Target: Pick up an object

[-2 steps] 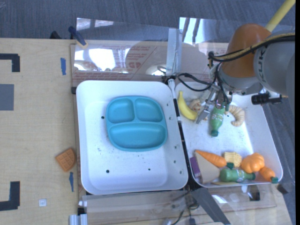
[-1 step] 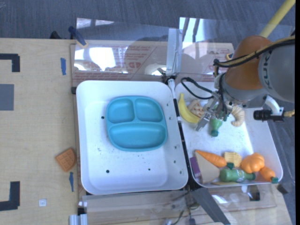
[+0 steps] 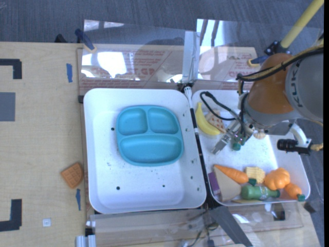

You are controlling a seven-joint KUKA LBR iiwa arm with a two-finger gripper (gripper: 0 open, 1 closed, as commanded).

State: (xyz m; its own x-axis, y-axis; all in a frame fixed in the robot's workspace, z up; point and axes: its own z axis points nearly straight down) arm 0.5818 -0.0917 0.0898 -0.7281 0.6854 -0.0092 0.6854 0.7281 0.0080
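Observation:
The right bin [image 3: 290,156] holds the toy foods. A yellow banana [image 3: 205,123] lies at its left wall beside a pale spotted piece [image 3: 220,122]. Along the near side lie an orange carrot [image 3: 231,174], a yellow corn piece [image 3: 255,174], an orange pepper [image 3: 277,179] and a green bottle-shaped item [image 3: 257,192]. My gripper [image 3: 229,146] hangs over the bin's middle, just right of the banana and above the carrot. Its fingers [image 3: 220,146] stand open with nothing between them.
The left bin [image 3: 103,189] bears a blue divided plate [image 3: 149,135]. A brown waffle piece [image 3: 72,174] lies on the bench left of that bin. A black cable [image 3: 213,102] loops over the right bin's far left part. The arm's orange band [image 3: 272,89] hangs over its far side.

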